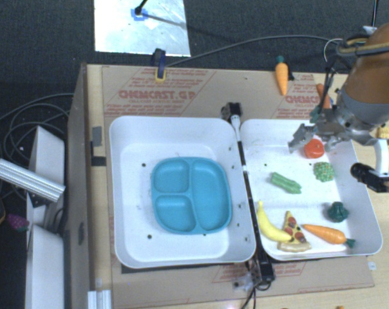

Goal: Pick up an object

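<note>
Tool [312,138] sat low over the red tomato [314,149] near the right bin's [368,237] far edge, probably lined up for a grab, fingers looked spread around it but not clamped yet.

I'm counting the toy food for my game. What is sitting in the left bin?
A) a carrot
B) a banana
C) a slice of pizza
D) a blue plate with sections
D: the blue divided plate lies alone in the left bin, while the banana, the pizza slice and a carrot all lie in the right bin.
</note>
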